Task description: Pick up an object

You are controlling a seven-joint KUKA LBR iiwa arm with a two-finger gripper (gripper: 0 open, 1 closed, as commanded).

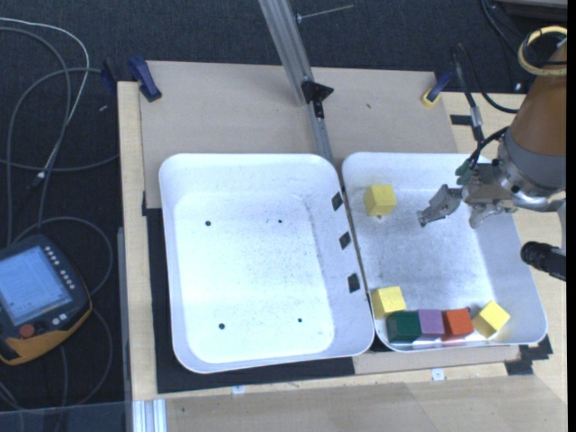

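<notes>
My gripper [457, 212] hangs over the upper middle of the right bin [531, 286], its fingers [437, 209] spread open with nothing between them. A yellow cube [380, 200] sits to its left near the bin's far wall, apart from the fingers. Along the bin's near edge lie another yellow cube [389, 301], a green block [405, 325], a purple block [432, 322], an orange block [458, 322] and a third yellow cube [493, 318].
The left bin [180, 241] lies beside the right one, with black clips [345, 239] on the shared wall. A slanted metal pole [288, 43] rises behind the bins. A teach pendant [36, 291] and cables [54, 106] lie off the bench to the left.
</notes>
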